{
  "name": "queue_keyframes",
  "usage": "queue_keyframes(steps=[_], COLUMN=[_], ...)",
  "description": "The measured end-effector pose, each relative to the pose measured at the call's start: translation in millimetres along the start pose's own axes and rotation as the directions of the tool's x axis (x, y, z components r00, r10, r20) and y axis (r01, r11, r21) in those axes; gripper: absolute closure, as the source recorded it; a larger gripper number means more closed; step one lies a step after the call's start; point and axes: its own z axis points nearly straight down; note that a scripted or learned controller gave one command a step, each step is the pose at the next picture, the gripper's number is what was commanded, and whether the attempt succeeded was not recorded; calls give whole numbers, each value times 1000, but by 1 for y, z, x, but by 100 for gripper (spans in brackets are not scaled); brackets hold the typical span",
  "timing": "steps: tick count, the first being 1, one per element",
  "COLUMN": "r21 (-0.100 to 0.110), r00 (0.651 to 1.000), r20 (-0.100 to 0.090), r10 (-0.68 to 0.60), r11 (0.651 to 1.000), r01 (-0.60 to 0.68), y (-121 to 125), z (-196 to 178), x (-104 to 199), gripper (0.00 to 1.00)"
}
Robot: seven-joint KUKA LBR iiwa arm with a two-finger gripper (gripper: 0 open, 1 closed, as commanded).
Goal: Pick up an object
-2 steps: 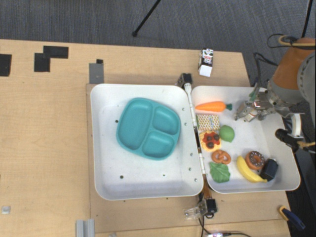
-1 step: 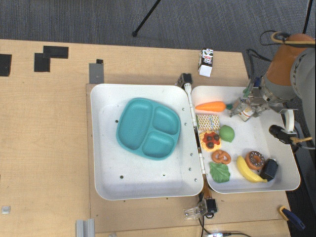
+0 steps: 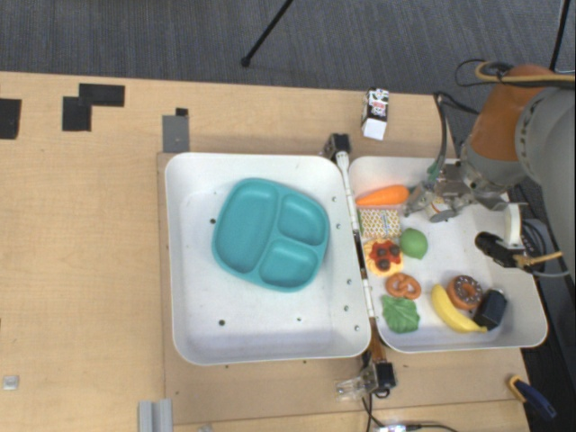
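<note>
My gripper [image 3: 438, 202] hangs over the back of the right bin [image 3: 531, 327], below the grey arm with its orange band [image 3: 498, 122]. Just left of it lies an orange carrot [image 3: 382, 195]. A green ball [image 3: 413, 243] sits just in front of it. Further forward lie a yellow patterned piece [image 3: 379, 220], a red and dark berry cluster [image 3: 385, 255], a pretzel [image 3: 403, 286], a green leafy piece [image 3: 400, 314], a banana [image 3: 453, 310], a chocolate donut [image 3: 466, 290] and a black block [image 3: 490, 310]. I see nothing held in the gripper.
The left bin [image 3: 193, 331] holds a teal divided plate [image 3: 270, 233]. A ridge [image 3: 357, 241] separates the two bins. A small white and black tag [image 3: 375, 115] stands on the bench behind the bins. Cables [image 3: 526, 250] run along the right bin's right side.
</note>
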Motion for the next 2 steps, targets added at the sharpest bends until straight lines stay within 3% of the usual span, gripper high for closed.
queue_keyframes(steps=[1, 2], r21=[-4, -2], r00=[1000, 1000], r20=[1, 0], r10=[-4, 1], r11=[1000, 1000], r01=[4, -1], y=[2, 27], z=[-13, -83], x=[0, 22], gripper=[100, 100])
